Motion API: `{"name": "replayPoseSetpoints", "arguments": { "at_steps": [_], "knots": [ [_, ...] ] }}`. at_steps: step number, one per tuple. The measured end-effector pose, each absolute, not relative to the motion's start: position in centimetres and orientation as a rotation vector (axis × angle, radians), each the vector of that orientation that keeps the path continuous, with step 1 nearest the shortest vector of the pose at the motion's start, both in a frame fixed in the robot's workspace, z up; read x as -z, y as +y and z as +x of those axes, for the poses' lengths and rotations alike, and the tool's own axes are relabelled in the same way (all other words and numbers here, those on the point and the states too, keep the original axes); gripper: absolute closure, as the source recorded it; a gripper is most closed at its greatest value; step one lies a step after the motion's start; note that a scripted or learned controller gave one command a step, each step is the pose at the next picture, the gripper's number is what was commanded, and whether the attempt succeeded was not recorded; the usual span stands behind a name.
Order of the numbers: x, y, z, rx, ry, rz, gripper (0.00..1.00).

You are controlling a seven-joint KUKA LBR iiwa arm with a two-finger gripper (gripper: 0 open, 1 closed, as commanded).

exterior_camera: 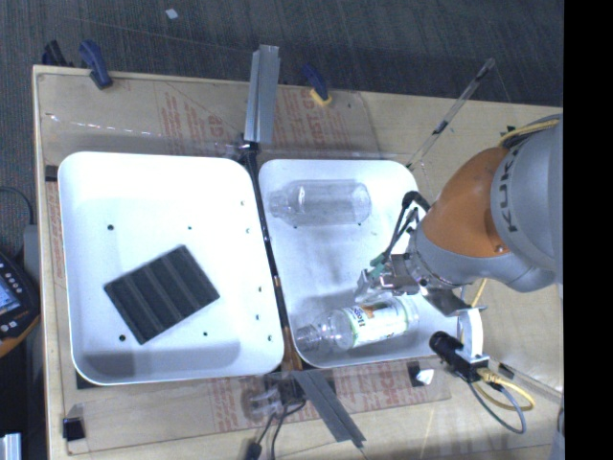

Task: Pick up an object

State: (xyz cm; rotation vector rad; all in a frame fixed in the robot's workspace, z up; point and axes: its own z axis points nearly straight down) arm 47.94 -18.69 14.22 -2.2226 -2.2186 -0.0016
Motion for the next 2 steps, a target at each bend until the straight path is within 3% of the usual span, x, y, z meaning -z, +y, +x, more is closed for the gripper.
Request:
{"name": "replayPoseSetpoints", "arguments": {
  "at_steps": [2],
  "knots": [
    [-14.22,-18.69,47.94,0.001,-2.219,-2.223,0.0]
  ]
}}
